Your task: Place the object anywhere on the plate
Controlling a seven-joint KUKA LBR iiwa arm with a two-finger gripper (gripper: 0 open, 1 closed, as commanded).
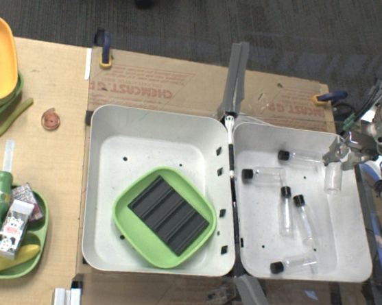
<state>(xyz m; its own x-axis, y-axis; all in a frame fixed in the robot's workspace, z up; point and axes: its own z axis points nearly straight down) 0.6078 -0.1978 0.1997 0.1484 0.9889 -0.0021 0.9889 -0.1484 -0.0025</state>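
A clear vial [332, 178] hangs upright, seemingly clamped in the gripper [336, 159] above the right bin's [343, 267] far right corner, so the pickup looks done while the carry across to the green plate [126, 206] in the left bin [99, 171] remains.

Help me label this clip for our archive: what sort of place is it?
Probably a robotics lab bench: two shallow white plastic bins on cardboard, clear capped vials for picking, a square green plate, and grey office carpet behind.
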